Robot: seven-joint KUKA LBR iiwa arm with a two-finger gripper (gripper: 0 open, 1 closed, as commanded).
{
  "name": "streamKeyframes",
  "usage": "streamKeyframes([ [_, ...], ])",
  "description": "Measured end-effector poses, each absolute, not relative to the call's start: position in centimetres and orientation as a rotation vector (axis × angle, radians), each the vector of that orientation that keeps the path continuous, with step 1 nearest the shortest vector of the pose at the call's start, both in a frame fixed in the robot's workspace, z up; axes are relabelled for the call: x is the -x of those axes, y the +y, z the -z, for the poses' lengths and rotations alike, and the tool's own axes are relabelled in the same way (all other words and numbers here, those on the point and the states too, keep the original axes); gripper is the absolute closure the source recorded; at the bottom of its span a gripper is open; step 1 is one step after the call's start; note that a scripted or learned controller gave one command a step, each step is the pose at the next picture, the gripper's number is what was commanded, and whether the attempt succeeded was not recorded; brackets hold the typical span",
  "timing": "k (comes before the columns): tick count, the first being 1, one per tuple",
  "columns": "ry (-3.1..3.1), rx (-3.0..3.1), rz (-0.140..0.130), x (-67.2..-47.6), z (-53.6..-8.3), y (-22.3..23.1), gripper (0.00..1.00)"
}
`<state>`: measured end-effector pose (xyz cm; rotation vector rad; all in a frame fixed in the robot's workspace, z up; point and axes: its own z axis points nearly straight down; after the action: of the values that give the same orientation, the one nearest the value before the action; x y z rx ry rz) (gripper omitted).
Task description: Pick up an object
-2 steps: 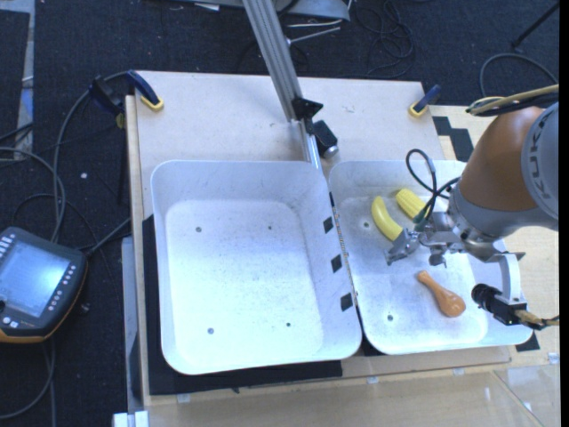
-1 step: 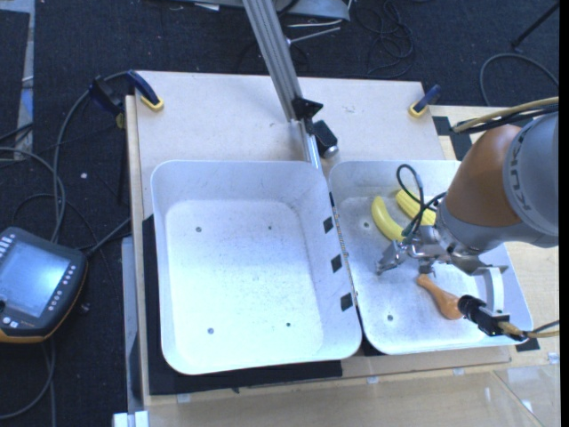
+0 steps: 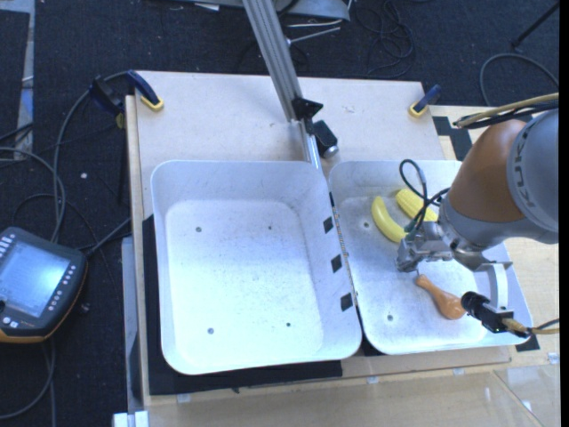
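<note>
Fingers: you cannot tell whether they stand wide or narrow. The tip of the gripper (image 3: 416, 258) is small and shadowed from above.

Item 1, gripper: you find it low inside the right bin (image 3: 378, 332), about the middle of that bin's floor. No grasp on any object can be made out.

Item 2, arm (image 3: 498, 189): grey with an orange band, it crosses the right bin's edge on the view's right and covers that bin's far right part.

Item 3, banana (image 3: 388, 218): yellow and curved, it lies flat in the right bin's far half, just beyond the gripper and close to it. Whether the two touch is not clear to you.

Item 4, second yellow piece (image 3: 411, 203): it lies in the same far half of the right bin, just beside the banana and partly hidden by the arm.

Item 5, orange spoon-shaped piece (image 3: 440, 297): it lies in the right bin's near half, its narrow end pointing toward the gripper and its round end toward the near rim.

Item 6, left bin (image 3: 162, 185): its rim meets the right bin's rim on the view's left.

Item 7, metal rail (image 3: 271, 43): it runs slantwise from beyond the right bin's far left corner.

Item 8, yellow-tipped clamps (image 3: 151, 103) (image 3: 420, 108): you see them on the bench edge beyond the right bin.
</note>
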<state>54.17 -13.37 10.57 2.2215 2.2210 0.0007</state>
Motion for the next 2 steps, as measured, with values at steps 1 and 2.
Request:
streamKeyframes([
  [1, 2.219, -2.219, -0.003, -54.4, -16.4, -14.2, 1.00],
  [2, 2.219, -2.219, -0.004, -53.9, -20.8, -14.3, 1.00],
])
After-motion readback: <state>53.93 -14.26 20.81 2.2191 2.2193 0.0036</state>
